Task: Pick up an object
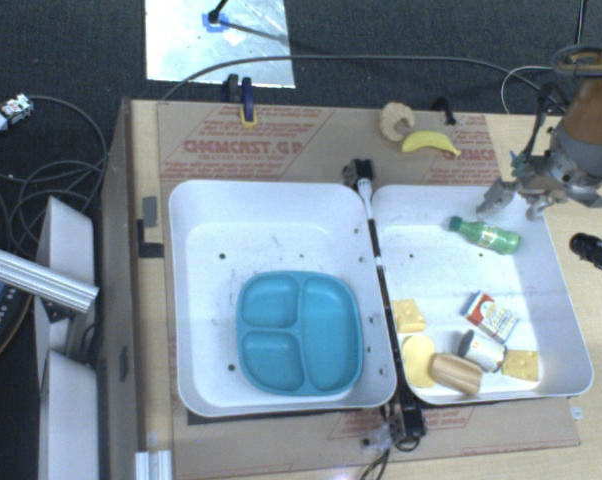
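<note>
Low in the frame, a bread roll (455, 371) and cheese wedge (522, 365) crowd the right bin's (561, 308) lower rim. A glossy green bottle (486, 234) lies flat, upper middle, open white floor around it. The gripper (520, 194) hovers just above it at upper right, fingers spread, gripping nothing. A smooth blue divided plate (300, 332) fills the left bin (211, 238).

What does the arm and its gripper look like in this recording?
The arm is grey and rounded, with an orange band near its upper end. The gripper is pale grey metal with short angular parts. A thin dark cable loops beside the wrist.
</note>
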Tool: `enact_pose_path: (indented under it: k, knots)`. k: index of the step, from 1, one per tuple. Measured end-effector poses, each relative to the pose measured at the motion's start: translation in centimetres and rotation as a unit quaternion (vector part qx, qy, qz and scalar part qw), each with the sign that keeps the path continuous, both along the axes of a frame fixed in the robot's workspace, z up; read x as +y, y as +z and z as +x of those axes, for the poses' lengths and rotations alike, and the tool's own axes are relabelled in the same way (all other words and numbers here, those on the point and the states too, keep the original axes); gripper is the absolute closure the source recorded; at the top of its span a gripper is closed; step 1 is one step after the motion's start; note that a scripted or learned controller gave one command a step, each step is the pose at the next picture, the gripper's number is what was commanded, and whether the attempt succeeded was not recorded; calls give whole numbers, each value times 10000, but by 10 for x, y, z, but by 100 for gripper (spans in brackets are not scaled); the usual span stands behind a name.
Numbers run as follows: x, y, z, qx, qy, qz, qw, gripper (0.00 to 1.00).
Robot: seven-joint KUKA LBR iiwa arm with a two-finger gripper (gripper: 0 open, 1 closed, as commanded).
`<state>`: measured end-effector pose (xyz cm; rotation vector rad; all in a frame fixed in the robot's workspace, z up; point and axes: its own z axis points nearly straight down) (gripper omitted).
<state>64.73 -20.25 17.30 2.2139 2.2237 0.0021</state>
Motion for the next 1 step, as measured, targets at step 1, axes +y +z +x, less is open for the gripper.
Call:
enact_pose_path:
  k: [1]
  knots:
    - [-5,-73,24,-37,3,-15,10000,0]
